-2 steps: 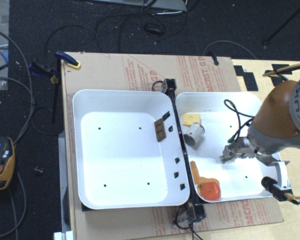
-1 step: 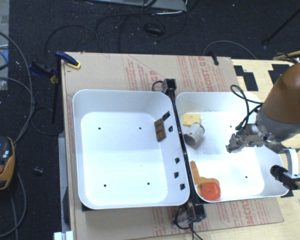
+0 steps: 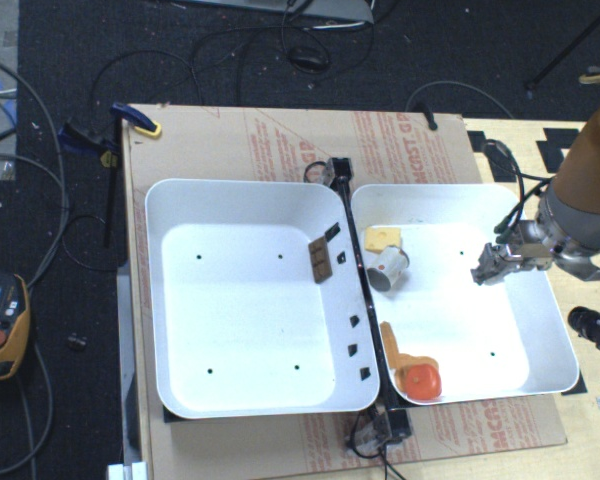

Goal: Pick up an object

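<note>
jaws on the gripper (image 3: 488, 268) are too dark and small to read, hanging over the right bin (image 3: 525, 298), nothing visibly held. yellow block (image 3: 383, 239), grey cup (image 3: 389, 268) and orange-red toy (image 3: 417, 374) lie along its left side.

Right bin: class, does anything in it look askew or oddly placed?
Yes. In the right bin, every object crowds the left wall: a yellow block, a grey cylinder lying tipped on its side, and an orange-red toy wedged in the near corner. The gripper hovers apart from them.
</note>
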Available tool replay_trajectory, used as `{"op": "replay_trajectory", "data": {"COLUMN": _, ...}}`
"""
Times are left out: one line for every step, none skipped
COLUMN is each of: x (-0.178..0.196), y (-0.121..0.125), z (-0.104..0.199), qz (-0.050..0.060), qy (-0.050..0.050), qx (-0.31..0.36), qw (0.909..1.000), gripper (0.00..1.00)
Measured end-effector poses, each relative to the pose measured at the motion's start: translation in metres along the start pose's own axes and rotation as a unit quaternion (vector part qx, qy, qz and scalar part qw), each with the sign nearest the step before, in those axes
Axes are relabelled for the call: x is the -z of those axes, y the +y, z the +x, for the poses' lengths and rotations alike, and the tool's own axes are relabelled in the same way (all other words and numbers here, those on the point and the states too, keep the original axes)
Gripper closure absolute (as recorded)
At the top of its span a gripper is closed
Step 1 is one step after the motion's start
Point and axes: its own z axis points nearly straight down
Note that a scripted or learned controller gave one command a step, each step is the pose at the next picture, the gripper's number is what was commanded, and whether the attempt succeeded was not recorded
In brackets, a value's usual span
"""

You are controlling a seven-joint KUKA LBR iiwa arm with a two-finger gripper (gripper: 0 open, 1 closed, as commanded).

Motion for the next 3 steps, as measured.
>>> {"op": "replay_trajectory", "data": {"x": 0.009, "y": 0.000, "z": 0.000, "qz": 0.002, "qy": 0.000, "qx": 0.000, "qw": 1.0000, "gripper": 1.00}}
{"op": "replay_trajectory", "data": {"x": 0.011, "y": 0.031, "z": 0.042, "qz": 0.002, "qy": 0.001, "qx": 0.002, "qw": 1.0000, "gripper": 1.00}}
{"op": "replay_trajectory", "data": {"x": 0.015, "y": 0.050, "z": 0.082, "qz": 0.003, "qy": 0.001, "qx": 0.002, "qw": 1.0000, "gripper": 1.00}}
